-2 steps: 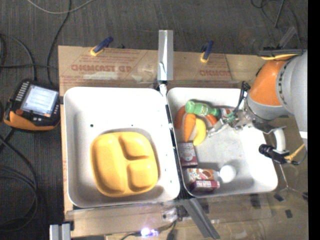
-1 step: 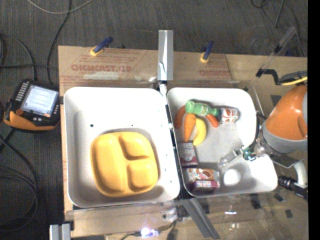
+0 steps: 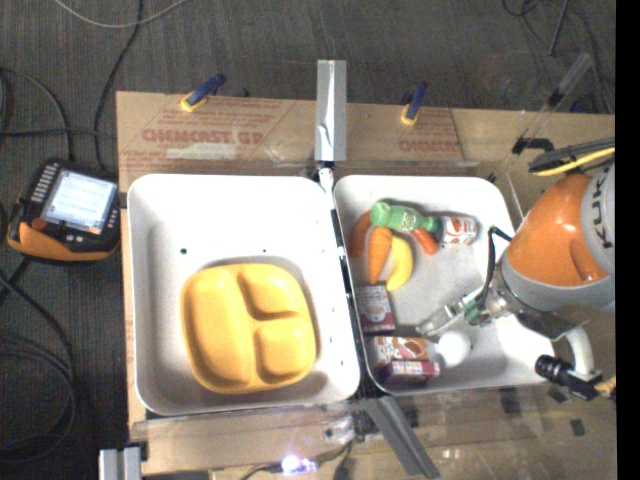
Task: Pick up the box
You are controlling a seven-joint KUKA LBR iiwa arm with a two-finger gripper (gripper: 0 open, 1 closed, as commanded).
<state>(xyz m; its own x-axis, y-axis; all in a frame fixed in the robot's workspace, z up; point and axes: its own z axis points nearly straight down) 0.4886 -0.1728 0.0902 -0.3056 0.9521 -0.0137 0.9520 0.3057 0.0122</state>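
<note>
Two small boxes are lying in the right bin; we are watching the reddish-brown box at its front-left corner. Our gripper is hovering beside it; its grip we cannot tell.

The gripper sits low in the right bin, seemingly just above a white egg. Just left crowd two boxes; beyond it, fruit and bottles block, while bare floor lies behind it, rightward.

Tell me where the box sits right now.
The box lies in the right bin, at its front-left corner, just below a small dark carton and left of a white ball.
</note>
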